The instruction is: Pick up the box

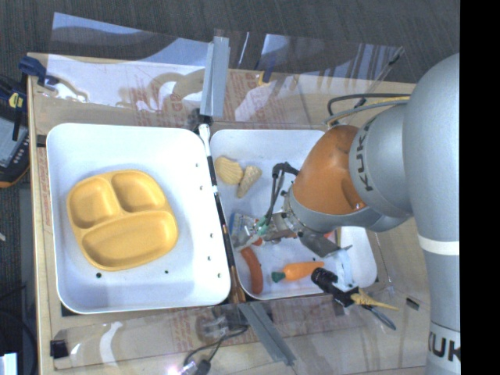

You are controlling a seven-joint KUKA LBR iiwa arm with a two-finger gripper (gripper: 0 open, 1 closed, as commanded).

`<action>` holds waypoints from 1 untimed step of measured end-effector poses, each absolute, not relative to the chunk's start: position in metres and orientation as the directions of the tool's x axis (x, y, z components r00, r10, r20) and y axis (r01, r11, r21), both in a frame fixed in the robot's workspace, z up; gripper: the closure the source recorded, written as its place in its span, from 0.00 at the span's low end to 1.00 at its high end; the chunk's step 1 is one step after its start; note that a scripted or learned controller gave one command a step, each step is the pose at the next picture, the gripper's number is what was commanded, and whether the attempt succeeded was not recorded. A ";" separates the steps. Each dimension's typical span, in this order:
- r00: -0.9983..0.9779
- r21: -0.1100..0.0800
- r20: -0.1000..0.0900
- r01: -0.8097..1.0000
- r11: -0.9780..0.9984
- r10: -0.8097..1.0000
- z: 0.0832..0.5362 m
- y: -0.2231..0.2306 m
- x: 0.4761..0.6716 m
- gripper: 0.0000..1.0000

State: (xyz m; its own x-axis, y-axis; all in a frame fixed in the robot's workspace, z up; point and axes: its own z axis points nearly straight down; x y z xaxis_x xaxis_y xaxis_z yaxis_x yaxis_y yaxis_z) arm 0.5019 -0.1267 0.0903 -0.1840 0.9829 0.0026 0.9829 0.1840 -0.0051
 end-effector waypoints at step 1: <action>-0.242 -0.002 0.001 0.970 0.242 0.970 0.091 -0.134 0.558 0.00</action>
